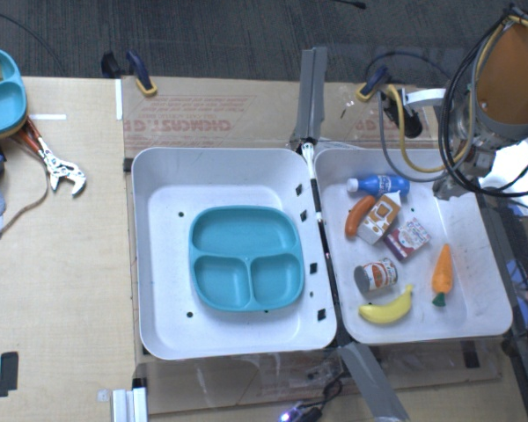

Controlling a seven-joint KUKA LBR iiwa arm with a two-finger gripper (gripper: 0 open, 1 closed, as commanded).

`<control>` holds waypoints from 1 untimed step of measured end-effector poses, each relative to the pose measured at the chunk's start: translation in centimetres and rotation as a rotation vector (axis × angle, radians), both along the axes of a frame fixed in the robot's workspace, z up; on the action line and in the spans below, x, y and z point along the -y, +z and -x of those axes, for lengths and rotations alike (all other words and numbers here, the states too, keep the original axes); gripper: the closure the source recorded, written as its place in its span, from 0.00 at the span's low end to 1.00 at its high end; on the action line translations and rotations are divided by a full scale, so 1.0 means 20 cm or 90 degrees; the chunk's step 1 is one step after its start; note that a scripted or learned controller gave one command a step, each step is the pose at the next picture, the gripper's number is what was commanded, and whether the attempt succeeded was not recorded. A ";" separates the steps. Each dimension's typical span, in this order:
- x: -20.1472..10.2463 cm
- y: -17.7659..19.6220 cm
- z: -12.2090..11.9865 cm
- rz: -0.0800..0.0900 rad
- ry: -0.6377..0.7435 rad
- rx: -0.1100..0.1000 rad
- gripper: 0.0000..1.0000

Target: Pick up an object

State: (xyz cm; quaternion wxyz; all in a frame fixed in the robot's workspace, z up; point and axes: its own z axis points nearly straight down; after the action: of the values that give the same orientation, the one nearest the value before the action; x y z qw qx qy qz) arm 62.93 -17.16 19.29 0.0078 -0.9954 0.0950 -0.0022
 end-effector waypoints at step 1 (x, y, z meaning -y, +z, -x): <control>-0.02 0.05 -0.01 -0.003 0.002 0.001 1.00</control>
State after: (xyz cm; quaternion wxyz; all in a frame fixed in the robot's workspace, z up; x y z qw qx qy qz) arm 63.06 -16.80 20.23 0.0099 -0.9956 0.0936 -0.0025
